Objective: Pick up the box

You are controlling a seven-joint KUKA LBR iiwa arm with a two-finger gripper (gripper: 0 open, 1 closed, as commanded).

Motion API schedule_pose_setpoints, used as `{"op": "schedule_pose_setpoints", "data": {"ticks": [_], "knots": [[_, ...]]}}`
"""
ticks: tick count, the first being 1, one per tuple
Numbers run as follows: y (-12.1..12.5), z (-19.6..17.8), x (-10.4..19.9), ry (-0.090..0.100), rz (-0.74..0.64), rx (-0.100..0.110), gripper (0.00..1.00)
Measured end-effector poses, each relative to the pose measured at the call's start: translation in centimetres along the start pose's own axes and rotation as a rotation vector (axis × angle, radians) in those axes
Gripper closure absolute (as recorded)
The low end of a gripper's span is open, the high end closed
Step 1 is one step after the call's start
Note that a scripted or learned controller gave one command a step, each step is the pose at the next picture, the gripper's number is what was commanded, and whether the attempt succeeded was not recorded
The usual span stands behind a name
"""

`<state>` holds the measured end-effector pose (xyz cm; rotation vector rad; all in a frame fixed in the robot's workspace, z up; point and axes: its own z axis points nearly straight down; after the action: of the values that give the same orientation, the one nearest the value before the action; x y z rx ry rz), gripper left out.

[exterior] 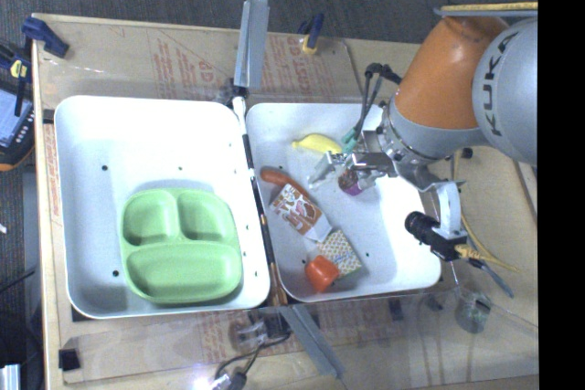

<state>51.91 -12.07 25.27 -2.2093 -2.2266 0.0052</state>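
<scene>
The box (297, 206) is seen lying flat in the right bin (407, 265), near its left wall, just beside a sausage (272, 176). The gripper (340, 167) is placed to the box's right, by a banana (317, 143), apart from the box; nothing is held, and its opening cannot be told. A green tray (181, 247) is seen in the left bin (91, 132).
</scene>
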Motion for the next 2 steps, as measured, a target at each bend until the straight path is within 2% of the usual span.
{"op": "schedule_pose_setpoints", "data": {"ticks": [1, 2], "knots": [[4.1, 3.5, -4.7, -0.002, 0.05, -0.001, 0.0], [0.0, 13.7, -5.5, -0.008, -0.083, -0.03, 0.0]]}}
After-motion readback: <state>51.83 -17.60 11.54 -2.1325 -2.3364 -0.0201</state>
